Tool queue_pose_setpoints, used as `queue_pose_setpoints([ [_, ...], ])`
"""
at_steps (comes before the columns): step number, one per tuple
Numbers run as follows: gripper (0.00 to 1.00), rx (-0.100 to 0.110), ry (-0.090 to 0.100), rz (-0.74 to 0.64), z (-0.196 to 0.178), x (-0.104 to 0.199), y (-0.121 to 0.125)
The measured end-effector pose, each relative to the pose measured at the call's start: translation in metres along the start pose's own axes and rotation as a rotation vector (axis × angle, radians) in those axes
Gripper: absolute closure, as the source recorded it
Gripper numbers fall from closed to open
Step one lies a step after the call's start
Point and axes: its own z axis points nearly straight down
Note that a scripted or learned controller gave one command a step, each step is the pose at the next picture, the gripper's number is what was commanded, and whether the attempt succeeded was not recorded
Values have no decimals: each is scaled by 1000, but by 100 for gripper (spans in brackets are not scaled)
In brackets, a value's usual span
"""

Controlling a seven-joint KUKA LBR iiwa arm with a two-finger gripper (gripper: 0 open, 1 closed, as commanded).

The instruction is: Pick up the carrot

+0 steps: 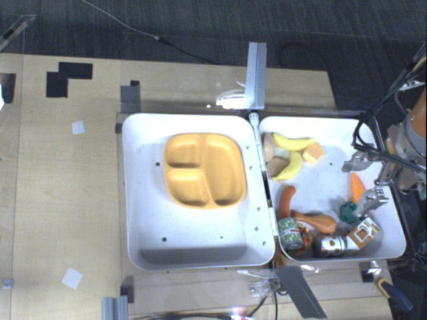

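The carrot (357, 187), small and orange with a dark green top (348, 212), lies near the right wall of the right bin (333, 129). My gripper (365, 182) reaches in from the right, low over the carrot. Its two metal fingers stand apart, one (355, 163) just beyond the carrot's tip and the other (373, 199) by its leafy end. The carrot lies in the gap between them, and I see no squeeze on it. The grey arm (408, 139) stands over the bin's right rim.
The right bin also holds two bananas (291, 143), a yellow chunk (312, 153), a red sausage (285, 201), an orange-brown bottle shape (315, 221), two cans (290, 232) and a small box (364, 231). A yellow compartment plate (203, 169) sits in the left bin (143, 199).
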Motion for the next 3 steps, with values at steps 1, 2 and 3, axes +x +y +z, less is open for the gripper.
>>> queue_pose_setpoints([
  [1,0,-1,7,192,128,-13,-33],
  [2,0,3,-13,249,172,-34,-32],
  [3,0,0,-3,615,188,-62,-27],
])
